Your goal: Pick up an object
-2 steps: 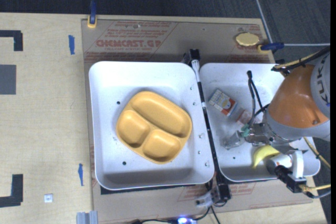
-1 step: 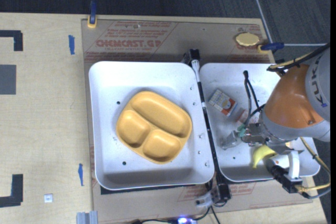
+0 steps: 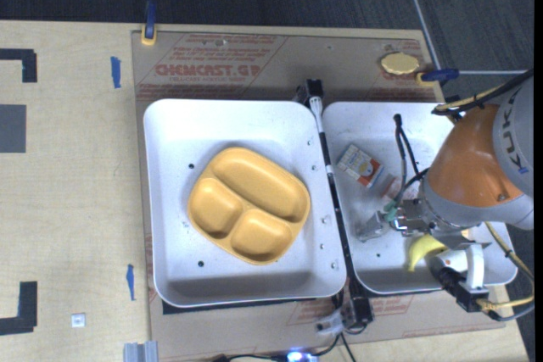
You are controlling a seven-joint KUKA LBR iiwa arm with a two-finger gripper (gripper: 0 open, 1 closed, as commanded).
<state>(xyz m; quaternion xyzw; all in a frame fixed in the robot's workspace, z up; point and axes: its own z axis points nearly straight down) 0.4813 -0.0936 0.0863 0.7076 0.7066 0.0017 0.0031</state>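
Setting: light wood table with a brown cardboard sheet under two white bins; dark carpet beyond the far edge.
Target candidate: yellow banana-shaped object lay in the right bin, near its front edge, just below the wrist.
Claw: claw sat low in the right bin, just above and left of the banana; too much was hidden by the arm, so I could not tell if it was apart or together, or whether it touched anything.
Arm: grey arm with orange band came in from the right, covering most of the right bin's right half.
Other right-bin items: small white packet with red and blue print lay near the far left part, apart from the claw; a small grey object sat just left of the claw.
Cable: black cable ran from the wrist area toward the bin's far side.
Left bin: left bin held a yellow three-compartment tray, roughly centred, tilted diagonally.
Extras: round tan disc on the cardboard behind the right bin; blue clip at the cardboard's far left corner.
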